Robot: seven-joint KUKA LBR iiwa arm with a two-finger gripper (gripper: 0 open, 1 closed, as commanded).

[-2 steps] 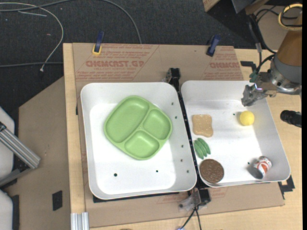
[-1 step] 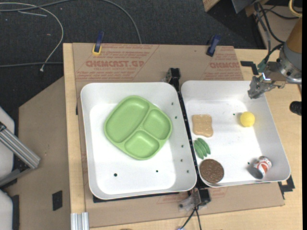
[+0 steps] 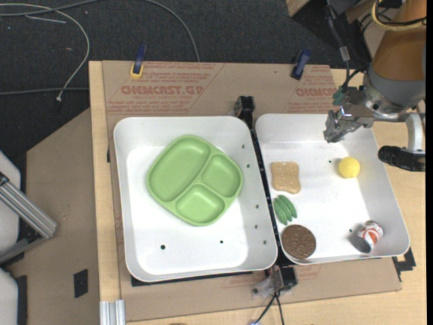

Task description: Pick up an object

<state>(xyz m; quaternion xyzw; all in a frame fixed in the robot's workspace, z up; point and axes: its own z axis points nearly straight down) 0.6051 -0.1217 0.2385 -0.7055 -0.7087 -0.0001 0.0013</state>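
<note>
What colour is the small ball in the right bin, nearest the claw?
Yellow. The ball shows clearly in the camera view, below the claw.

2 blue clamps (image 3: pixel 139 59) on cardboard sheet (image 3: pixel 203 83); cables (image 3: pixel 81 26) on floor.

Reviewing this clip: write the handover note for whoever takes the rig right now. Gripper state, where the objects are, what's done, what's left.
Gripper: above the far edge of the right bin, nothing visible between its fingers.
Right bin holds: yellow ball, toast slice, green pea pod, brown round cookie, red-and-white can lying near the front right corner.
Left bin: green divided plate.
Done: no object picked.
Left: descend on one object, likely the ball as nearest, grasp and lift.
</note>
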